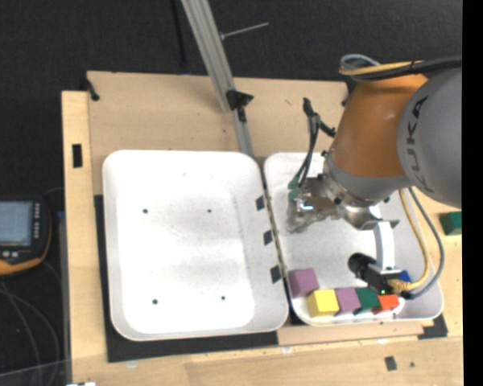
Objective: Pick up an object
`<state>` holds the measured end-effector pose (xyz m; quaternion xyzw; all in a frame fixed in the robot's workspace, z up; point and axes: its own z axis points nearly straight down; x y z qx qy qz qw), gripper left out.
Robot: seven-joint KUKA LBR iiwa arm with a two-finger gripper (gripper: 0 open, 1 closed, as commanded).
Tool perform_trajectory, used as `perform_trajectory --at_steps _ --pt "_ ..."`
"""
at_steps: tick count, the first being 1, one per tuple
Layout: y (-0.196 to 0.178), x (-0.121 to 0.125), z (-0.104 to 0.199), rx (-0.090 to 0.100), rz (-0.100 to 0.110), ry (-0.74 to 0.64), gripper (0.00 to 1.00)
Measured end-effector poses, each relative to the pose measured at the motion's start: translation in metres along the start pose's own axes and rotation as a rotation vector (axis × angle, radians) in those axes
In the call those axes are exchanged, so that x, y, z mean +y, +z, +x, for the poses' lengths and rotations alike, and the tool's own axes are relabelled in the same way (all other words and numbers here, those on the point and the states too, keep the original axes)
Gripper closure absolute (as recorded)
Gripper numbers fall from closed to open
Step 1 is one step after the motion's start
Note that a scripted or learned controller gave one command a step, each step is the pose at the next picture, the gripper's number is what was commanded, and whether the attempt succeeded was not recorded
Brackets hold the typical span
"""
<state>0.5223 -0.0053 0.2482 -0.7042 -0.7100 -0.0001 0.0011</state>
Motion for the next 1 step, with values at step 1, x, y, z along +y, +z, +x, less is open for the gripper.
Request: perform_trajectory --at_steps 1 --pt "0.0552 0.0145 0.0323 -0.002 0.004 0.003 1.0"
